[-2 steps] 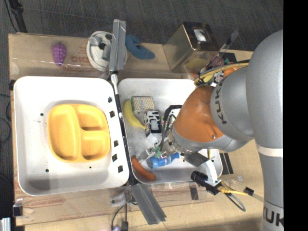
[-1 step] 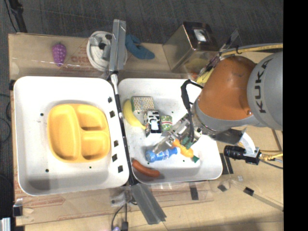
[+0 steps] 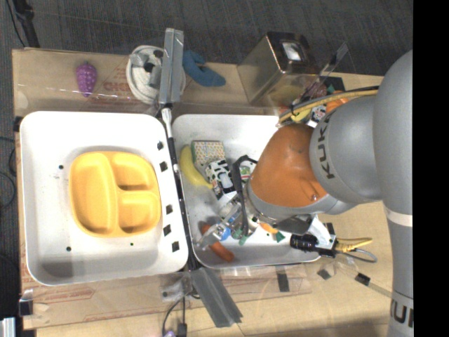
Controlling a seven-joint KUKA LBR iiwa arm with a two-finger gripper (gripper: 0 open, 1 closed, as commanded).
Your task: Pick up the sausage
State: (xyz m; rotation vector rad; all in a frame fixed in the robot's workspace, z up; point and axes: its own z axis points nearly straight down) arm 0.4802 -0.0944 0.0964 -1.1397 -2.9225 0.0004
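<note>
The sausage (image 3: 222, 253) is a short reddish-brown piece lying near the front wall of the right bin (image 3: 270, 128). My gripper (image 3: 230, 227) hangs low over the bin's front left part, just above and slightly behind the sausage. The orange band and grey wrist cover much of the bin's right half. Another small orange-red piece (image 3: 206, 227) lies just left of the gripper.
A yellow banana (image 3: 188, 166), a speckled block (image 3: 208, 149) and a black-and-white toy (image 3: 219, 175) lie in the right bin's left half. The left bin (image 3: 42, 244) holds a yellow divided plate (image 3: 116, 192). Behind the bins sit purple grapes (image 3: 85, 77), a white roll (image 3: 144, 72), a blue item (image 3: 203, 72) and a brown box (image 3: 277, 65).
</note>
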